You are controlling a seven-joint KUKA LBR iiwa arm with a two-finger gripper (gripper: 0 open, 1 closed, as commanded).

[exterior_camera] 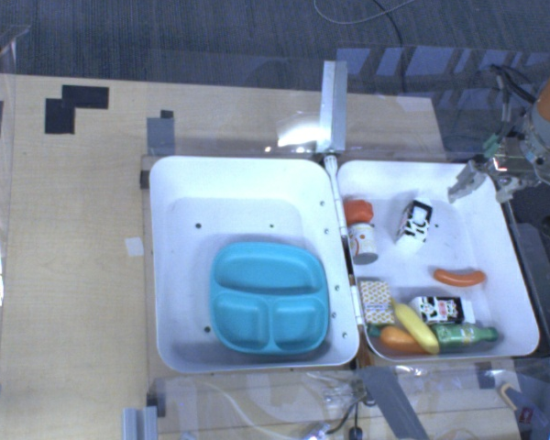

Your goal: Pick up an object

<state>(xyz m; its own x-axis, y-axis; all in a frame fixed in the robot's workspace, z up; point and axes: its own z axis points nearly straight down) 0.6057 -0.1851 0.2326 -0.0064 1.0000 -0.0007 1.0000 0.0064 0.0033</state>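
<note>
At the front edge of the right bin [528,330] a green bottle [464,336], a yellow banana [414,326] and an orange piece [399,339] lie bunched together. The gripper [485,176] hangs over that bin's far right corner, fingers spread, holding nothing. Nearby lie a black-and-white carton [414,221] and a sausage [458,277]. A blue divided tray [269,295] sits in the left bin [179,191].

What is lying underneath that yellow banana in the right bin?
The banana lies across an orange fruit-like toy and beside a green bottle. Whatever part of the orange toy sits beneath it is covered, so its full shape cannot be told.
</note>
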